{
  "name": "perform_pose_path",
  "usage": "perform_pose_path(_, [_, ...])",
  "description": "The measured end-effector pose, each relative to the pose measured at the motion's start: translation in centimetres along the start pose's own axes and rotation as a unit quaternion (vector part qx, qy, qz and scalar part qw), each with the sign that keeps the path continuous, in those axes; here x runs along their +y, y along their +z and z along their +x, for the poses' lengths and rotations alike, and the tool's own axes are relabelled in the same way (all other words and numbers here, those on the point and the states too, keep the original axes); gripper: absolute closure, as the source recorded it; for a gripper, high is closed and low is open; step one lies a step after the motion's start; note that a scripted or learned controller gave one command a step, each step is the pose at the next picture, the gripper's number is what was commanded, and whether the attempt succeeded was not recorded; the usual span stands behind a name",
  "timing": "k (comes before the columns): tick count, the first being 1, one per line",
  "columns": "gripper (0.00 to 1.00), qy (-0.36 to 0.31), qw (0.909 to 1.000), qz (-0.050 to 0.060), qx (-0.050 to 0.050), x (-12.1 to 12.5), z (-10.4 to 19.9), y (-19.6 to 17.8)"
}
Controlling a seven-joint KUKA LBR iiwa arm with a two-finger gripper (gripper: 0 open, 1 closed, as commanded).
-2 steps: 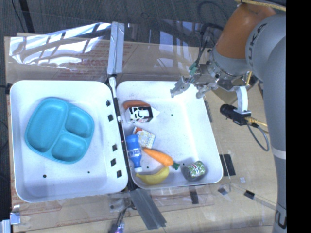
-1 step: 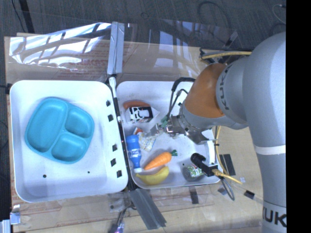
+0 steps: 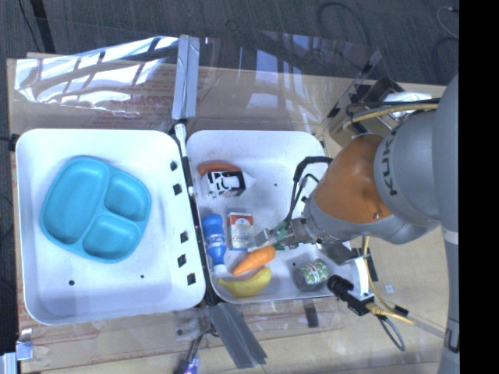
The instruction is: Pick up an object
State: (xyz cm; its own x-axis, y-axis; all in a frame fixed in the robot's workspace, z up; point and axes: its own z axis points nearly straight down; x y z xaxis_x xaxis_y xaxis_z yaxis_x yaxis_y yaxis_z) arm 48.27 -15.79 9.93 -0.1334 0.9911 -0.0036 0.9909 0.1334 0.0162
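- Two white bins sit on the bench: the left bin (image 3: 31, 232) holds one blue divided plate (image 3: 96, 208), well away from the hand (image 3: 282, 234).
- The right bin (image 3: 265, 142) holds six items.
- Just beside the hand: one carrot (image 3: 253, 261), one banana (image 3: 245, 284), one small carton (image 3: 240, 230), one can (image 3: 312, 273).
- Farther off: one blue bottle (image 3: 214, 236), one dark packet (image 3: 224, 181).
- Whether the hand is apart or together cannot be told.

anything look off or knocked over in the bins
Nothing is spilled or broken. The carrot lies across the banana, and the small can lies on its side near the claw in the right bin.
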Motion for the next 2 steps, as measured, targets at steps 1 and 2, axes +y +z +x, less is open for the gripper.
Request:
perform_pose_path(1, [1.00,-0.005,1.0000,0.000,0.002,0.21,0.20,-1.03])
perform_pose_path(2, [0.00,-0.005,1.0000,0.000,0.001,0.21,0.21,-1.03])
